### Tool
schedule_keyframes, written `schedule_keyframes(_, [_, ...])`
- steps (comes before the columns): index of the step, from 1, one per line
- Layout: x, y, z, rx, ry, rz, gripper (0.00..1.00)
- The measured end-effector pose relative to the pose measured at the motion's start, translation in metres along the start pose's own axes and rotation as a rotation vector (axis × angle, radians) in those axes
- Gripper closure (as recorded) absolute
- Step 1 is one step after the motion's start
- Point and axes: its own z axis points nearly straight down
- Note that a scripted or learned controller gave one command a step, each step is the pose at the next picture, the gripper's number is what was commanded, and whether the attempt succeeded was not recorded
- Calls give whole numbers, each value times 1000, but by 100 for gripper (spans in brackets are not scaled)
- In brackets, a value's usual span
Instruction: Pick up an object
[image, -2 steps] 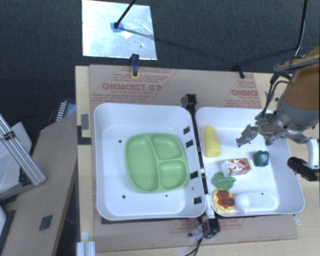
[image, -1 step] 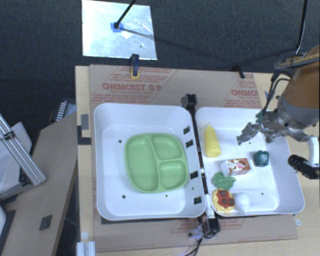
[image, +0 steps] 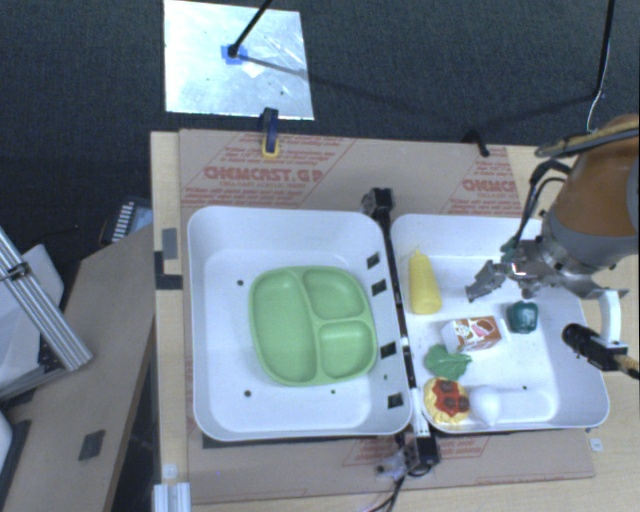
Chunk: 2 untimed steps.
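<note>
The right bin (image: 570, 400) holds several small things. A yellow bottle (image: 425, 282) lies near its left wall. In the middle lies a red and white carton (image: 472, 333), with a green leafy piece (image: 446, 361) just below it. A round red and yellow toy (image: 449, 399) and a white lump (image: 486, 404) rest at the front. A teal object (image: 522, 318) lies just below my gripper (image: 505, 285), which hangs low over the bin's middle right. Nothing shows in its grasp.
A green divided plate (image: 311, 325) lies in the left bin (image: 215, 300). A black hinge strip (image: 392, 300) runs between the bins. The grey and orange arm (image: 600, 210) covers the right bin's far right corner. A dark part (image: 592, 345) juts over the right rim.
</note>
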Motion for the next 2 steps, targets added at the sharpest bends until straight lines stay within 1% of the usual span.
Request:
schedule_keyframes(1, [-1,-6,44,1,1,0,0])
schedule_keyframes(2, [-1,-6,96,-1,0,1,0])
